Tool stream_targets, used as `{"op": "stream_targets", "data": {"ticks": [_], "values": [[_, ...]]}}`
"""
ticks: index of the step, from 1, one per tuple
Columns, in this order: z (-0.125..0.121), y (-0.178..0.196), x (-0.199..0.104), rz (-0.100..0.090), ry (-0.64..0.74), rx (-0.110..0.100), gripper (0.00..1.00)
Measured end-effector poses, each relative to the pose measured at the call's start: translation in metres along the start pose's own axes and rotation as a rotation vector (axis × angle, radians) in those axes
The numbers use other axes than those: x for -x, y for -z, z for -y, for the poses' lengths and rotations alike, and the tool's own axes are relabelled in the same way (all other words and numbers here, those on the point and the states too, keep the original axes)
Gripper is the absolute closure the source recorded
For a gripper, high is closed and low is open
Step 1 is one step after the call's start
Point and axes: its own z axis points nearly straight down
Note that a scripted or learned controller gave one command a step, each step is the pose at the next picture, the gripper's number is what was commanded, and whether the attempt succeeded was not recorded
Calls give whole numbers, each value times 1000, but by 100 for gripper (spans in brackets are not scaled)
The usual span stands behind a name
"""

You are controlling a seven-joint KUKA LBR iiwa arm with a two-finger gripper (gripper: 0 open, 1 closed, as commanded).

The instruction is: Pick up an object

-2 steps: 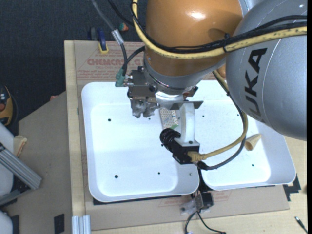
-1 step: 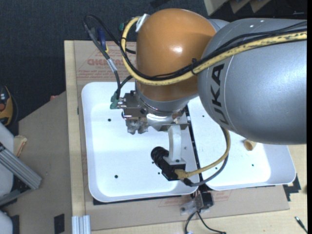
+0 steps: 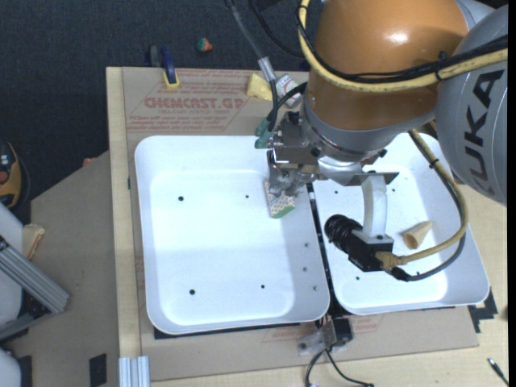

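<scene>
Nearest the camera, the left shallow white plastic bin (image 3: pixel 218 297) shows bare floor along its front. In the right shallow white plastic bin (image 3: pixel 451 285) a small tan wedge-shaped piece (image 3: pixel 418 234) lies toward the right side, well apart from the gripper; a black cylindrical fitting with a tan cable (image 3: pixel 359 244) hangs over that bin's left part.

Farther back, the two-finger gripper (image 3: pixel 284 190) hangs over the right edge of the left bin, close to the divide between the bins. Directly beneath it, touching its tip, is a small green-and-white patterned object (image 3: pixel 280 203), its long axis roughly vertical in the view. It appears to sit between the fingers, so I judge the gripper closed on it. With the object straight below the gripper, a plain upward lift is likely what matters next, provided the grip holds
</scene>
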Motion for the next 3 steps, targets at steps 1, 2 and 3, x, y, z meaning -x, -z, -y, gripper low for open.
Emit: {"op": "stream_targets", "data": {"ticks": [1, 2, 3], "values": [[3, -23, -76, 0, 14, -10, 100], [1, 12, -71, -1, 8, -3, 100], [3, -65, -71, 5, 6, -16, 100]]}}
